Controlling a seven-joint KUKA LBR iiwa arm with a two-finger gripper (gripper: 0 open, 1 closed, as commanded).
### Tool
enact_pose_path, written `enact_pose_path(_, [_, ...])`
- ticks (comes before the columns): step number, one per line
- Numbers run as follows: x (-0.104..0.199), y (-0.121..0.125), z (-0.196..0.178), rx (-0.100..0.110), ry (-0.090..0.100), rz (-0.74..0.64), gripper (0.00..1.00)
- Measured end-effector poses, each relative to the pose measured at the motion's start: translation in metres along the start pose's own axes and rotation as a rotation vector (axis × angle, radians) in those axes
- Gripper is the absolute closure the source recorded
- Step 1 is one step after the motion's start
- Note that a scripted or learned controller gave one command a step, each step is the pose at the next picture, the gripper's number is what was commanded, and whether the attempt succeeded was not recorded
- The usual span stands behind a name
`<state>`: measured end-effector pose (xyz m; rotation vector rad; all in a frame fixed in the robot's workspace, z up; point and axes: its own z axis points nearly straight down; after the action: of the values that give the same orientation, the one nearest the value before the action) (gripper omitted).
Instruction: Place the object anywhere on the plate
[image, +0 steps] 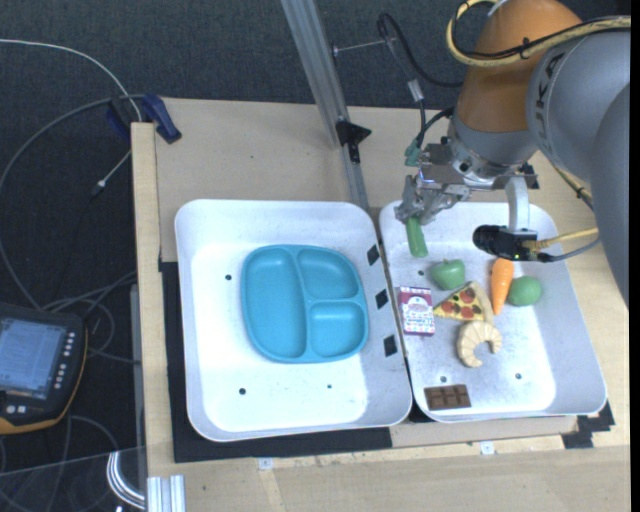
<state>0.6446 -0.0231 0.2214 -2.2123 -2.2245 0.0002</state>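
The green stick (415, 238) hung clamped between my gripper's (413, 212) fingers, over the right bin's (570, 340) far-left corner. The blue plate (303, 302) lay in the left bin (205, 330), well apart.

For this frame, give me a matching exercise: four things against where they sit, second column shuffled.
Things:
1. plate
2. chocolate bar
3. croissant
4. green cylinder

Places:
A. right bin, near corner by the bins' divide
B. just below the gripper, at the right bin's far left
C. middle of the left bin
D. right bin, below the pizza slice

Pairs: 1-C, 2-A, 3-D, 4-B
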Motion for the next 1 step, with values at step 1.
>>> enact_pose_path(1, [0.0518,-0.0117,0.0069,0.001,0.0,0.0,1.0])
